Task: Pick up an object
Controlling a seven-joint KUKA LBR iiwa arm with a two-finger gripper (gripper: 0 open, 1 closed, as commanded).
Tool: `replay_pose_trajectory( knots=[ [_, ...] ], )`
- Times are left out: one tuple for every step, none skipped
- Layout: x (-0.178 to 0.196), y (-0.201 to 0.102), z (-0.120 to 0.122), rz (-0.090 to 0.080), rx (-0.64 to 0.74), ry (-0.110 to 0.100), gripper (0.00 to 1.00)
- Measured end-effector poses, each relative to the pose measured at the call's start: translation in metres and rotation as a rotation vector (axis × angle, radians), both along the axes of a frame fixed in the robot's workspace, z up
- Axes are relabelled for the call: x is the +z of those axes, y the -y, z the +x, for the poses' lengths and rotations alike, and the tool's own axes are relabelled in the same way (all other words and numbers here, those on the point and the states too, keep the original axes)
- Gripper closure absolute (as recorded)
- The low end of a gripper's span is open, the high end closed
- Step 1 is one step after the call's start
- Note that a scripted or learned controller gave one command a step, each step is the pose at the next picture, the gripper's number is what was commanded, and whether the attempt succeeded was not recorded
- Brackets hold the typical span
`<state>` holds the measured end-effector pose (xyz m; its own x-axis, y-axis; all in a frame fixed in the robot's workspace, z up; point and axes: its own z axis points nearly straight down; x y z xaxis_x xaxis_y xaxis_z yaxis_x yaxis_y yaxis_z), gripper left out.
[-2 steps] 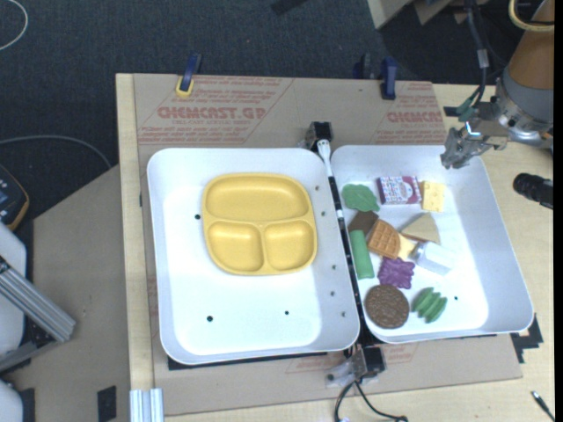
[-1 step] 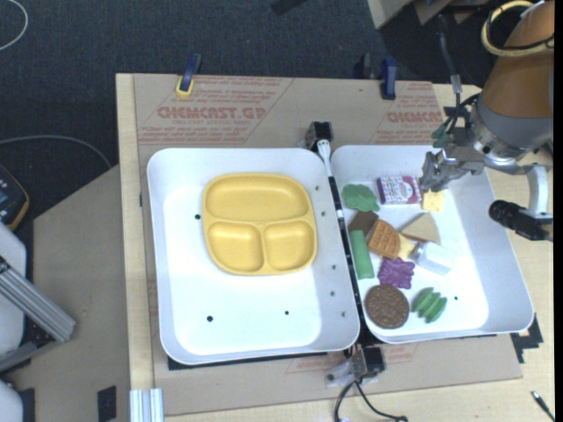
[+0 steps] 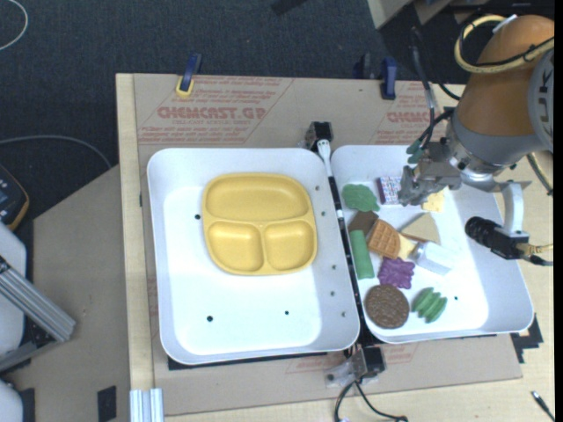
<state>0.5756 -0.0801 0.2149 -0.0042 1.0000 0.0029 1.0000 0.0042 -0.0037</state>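
Note:
My gripper (image 3: 413,192) hangs over the back middle of the right bin (image 3: 493,310), just above a small striped packet (image 3: 387,187) and beside a yellow piece (image 3: 433,202). Nothing shows between its fingers. In front of it lie a green leaf-shaped toy (image 3: 359,197), a waffle cone (image 3: 383,236), a tan wedge (image 3: 422,229), a green stick (image 3: 361,253), a purple grape cluster (image 3: 397,272), a round brown cookie (image 3: 387,306) and a green pea pod (image 3: 430,303).
The left bin (image 3: 176,306) holds a yellow three-compartment plate (image 3: 259,221). A white block (image 3: 433,260) lies near the right bin's middle. Blue and yellow clamps (image 3: 186,76) sit at the board's back edge.

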Motion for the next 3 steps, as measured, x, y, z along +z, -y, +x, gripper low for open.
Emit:
replay_pose_trajectory(
  knots=[
    [-0.005, -0.034, -0.034, 0.000, -0.001, -0.001, 1.00],
    [0.005, -0.076, -0.078, 0.000, 0.000, -0.001, 1.00],
    [0.000, -0.084, -0.081, -0.001, -0.003, 0.000, 1.00]
  ],
)
